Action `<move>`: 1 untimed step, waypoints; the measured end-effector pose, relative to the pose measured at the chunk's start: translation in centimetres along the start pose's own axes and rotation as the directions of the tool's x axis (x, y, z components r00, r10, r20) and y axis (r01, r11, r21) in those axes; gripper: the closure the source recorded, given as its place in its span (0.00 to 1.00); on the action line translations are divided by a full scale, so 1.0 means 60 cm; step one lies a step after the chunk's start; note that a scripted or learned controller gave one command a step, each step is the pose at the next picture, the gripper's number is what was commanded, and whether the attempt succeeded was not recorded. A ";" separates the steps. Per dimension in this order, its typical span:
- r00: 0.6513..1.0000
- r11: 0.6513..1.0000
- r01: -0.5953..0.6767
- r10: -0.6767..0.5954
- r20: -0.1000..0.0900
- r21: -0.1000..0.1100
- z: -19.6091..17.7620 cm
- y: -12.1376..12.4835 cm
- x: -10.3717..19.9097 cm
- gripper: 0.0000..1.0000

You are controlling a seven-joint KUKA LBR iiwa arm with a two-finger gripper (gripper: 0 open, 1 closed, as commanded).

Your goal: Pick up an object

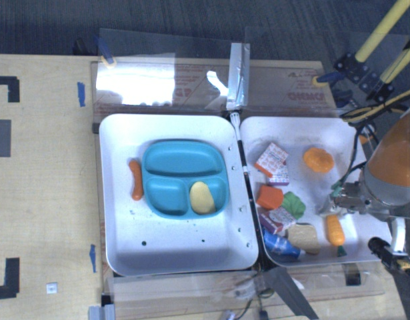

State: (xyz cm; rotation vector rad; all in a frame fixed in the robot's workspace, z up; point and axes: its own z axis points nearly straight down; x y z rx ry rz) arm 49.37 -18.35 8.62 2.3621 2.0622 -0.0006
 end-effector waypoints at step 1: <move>1.000 1.000 -0.023 0.023 -0.005 -0.002 -0.196 0.163 0.099 1.00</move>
